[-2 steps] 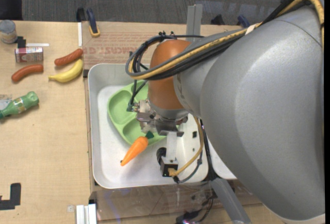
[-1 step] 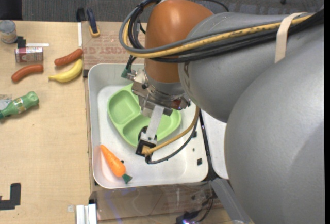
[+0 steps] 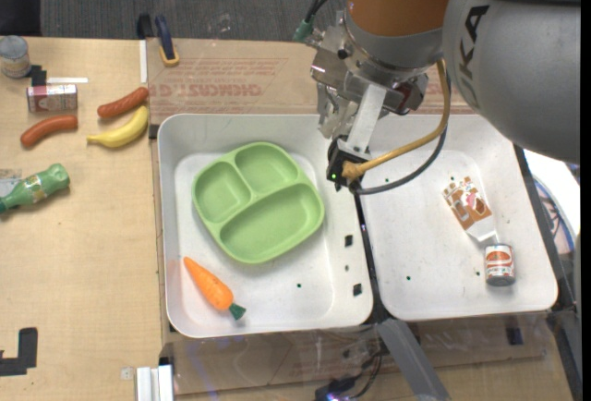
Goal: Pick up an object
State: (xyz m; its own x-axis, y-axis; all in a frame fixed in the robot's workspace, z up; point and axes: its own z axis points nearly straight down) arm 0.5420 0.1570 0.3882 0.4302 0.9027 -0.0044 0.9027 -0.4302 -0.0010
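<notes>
Object to pick: none is held yet. The nearest candidate is the green divided plate [image 3: 259,202], lying flat toward the back and middle of the left bin [image 3: 277,297].
Other candidates: a toy carrot [image 3: 209,285] near that bin's front left corner; a packet [image 3: 464,202] and a small can [image 3: 500,264] by the right edge of the right bin [image 3: 416,242].
Gripper [image 3: 332,129]: hangs over the left bin's back right corner, close to the plate's right rim (its height above it is unclear).
Grip state: open or closed cannot be told from here.
Step in hand: likely the approach, with a target not yet committed.
Doing it well: the flat plate offers only a thin rim, so the carrot looks easier. Descend straight over its middle, close across its narrow width, and stay clear of the bin wall.
</notes>
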